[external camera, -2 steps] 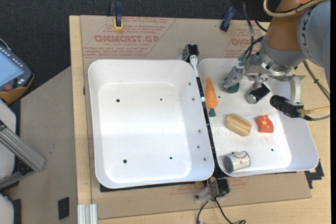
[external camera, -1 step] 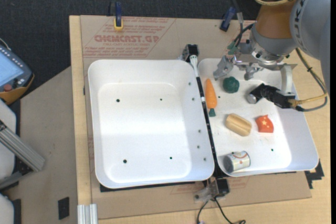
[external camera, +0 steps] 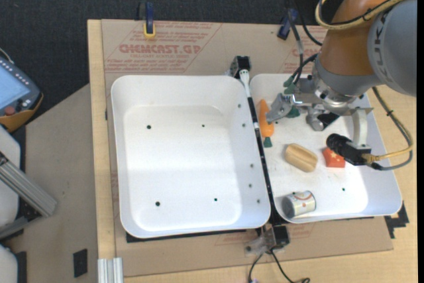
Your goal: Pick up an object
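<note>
While low in right bin [external camera: 381, 199] | gripper [external camera: 281, 109] near carrot [external camera: 264, 117] | opening: cannot tell

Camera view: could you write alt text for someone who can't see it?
A grey and orange robot arm reaches over the right bin, which holds a carrot, tan block, orange piece and small can, beside the left bin.

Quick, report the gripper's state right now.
Gripper: cannot be told whether open or closed; it sits low in the right bin beside the carrot.
</note>
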Tool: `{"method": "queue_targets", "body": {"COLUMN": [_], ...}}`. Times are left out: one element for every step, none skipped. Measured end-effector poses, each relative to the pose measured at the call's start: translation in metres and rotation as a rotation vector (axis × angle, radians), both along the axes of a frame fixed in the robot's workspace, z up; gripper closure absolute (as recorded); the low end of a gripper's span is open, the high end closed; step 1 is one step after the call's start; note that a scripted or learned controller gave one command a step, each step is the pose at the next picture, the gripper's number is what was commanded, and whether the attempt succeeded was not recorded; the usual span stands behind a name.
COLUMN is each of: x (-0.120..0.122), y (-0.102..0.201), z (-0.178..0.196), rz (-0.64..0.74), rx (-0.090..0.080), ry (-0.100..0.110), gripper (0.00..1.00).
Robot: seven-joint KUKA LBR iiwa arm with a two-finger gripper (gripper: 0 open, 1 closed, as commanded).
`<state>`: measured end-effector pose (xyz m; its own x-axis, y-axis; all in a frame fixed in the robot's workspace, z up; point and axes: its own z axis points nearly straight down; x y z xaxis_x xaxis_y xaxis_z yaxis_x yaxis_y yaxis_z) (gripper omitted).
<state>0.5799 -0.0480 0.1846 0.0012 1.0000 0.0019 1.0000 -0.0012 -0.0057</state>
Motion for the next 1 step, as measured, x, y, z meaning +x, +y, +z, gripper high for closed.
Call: {"method": "queue_targets", "body": {"x": [0.0311], "y": [0.0526], "z": [0.0002], "rz": [0.005], "rx": [-0.003], "ry": [-0.009], "gripper": [0.0]}}
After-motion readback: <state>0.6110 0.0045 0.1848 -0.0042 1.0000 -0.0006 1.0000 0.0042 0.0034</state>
